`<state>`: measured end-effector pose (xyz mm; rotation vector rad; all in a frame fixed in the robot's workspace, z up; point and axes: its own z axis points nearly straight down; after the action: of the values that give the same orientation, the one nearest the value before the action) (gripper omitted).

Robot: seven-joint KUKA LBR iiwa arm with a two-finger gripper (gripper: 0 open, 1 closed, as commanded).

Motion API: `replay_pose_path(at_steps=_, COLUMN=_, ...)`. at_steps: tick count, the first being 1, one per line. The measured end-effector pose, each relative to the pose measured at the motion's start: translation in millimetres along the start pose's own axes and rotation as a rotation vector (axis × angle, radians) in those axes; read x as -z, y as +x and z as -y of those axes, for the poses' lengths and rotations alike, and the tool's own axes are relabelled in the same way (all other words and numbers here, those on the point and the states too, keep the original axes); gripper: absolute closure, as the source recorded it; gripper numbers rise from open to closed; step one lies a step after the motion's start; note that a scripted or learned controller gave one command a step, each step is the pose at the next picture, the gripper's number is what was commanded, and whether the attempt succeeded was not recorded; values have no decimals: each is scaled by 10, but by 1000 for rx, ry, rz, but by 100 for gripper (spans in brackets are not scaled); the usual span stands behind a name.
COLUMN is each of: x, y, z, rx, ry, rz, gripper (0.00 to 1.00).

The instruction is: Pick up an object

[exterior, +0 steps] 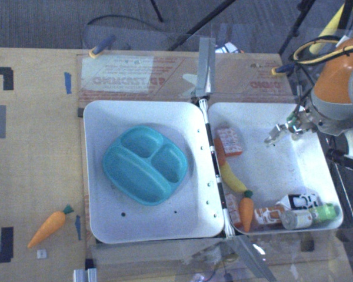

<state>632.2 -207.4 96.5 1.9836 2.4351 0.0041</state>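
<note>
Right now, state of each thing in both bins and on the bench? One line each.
Gripper: over the right bin's upper part, nothing seen between its fingers.
Blue divided plate: flat in the left bin, right side up.
Red packet: lying flat by the divider.
Banana: on its side, right bin.
Carrot: lying in the right bin, leaf end up-frame.
Bottle: tipped on its side, green cap to the right.
Second carrot: lying on the bench, outside the bins.
</note>
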Motion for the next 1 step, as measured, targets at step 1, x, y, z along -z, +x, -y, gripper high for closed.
replay_pose_path(at_steps=1, x=643, y=-22, z=718, rx=350, ry=1, rz=1, gripper=0)
